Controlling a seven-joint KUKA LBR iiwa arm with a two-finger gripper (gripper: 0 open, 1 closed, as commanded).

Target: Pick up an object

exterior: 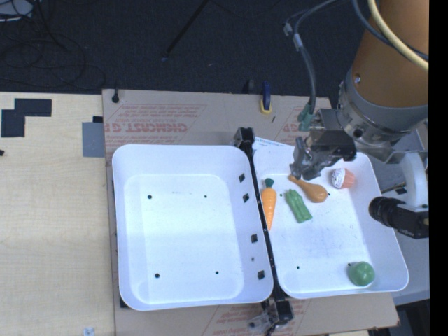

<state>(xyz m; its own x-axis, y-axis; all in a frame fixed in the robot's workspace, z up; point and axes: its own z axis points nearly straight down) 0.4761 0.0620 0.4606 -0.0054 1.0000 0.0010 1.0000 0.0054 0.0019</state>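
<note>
My gripper [302, 171] hangs low over the back of the right bin [329, 257], its dark fingertips just above the thin end of a tan drumstick-like toy [311, 189]. An orange carrot [268, 203] lies by the bin's left wall. A green pickle-shaped piece [298, 206] rests beside it. A pink and white round object [341, 179] sits to the right of the gripper. A green ball [361, 274] lies in the front right corner. Nothing shows between the fingers.
The left bin [182, 222] stands beside the right one, joined by a black clip strip [255, 215]. Both bins rest on a cardboard sheet [175, 117]. A black fixture [399, 217] sticks in at the right edge.
</note>
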